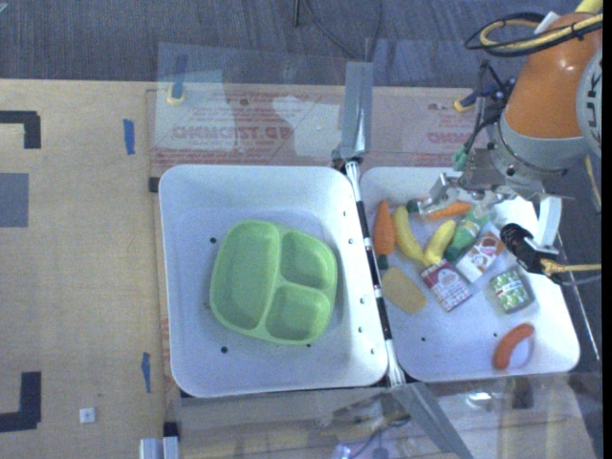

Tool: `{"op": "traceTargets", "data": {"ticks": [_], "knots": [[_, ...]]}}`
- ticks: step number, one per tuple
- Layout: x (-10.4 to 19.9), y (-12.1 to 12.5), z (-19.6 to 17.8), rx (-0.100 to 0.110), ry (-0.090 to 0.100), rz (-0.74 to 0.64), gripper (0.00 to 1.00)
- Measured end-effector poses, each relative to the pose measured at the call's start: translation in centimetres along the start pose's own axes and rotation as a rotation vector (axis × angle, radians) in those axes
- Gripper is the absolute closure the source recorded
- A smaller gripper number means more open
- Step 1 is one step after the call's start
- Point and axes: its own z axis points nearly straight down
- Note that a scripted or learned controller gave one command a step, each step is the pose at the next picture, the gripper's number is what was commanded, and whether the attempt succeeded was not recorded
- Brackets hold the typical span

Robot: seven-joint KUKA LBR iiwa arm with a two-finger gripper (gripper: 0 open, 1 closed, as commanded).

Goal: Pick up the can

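**Inspector A:** From the overhead camera, we find the pincer (457, 191) low over the back of the right bin (564, 347), above the bananas (421, 239). We cannot tell how it is set.

**Inspector B:** We take the can (510, 291) to be the small green-labelled item lying near the bin's right wall, beside the juice carton (447, 286). We advise shifting toward it, centring over its body, and descending clear of the neighbouring packet (482, 255) before closing.
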Motion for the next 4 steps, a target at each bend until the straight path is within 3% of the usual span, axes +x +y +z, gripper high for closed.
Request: {"op": "traceTargets", "data": {"ticks": [1, 2, 3, 4], "knots": [[-10.5, -1.6, 4.3, -0.001, -0.001, -0.074, 0.0], [-11.6, -6.8, 11.8, -0.007, 0.006, -0.061, 0.0], [-11.9, -6.9, 11.0, -0.007, 0.002, -0.055, 1.0], [-10.0, -11.1, 12.3, -0.013, -0.005, -0.188, 1.0]]}}
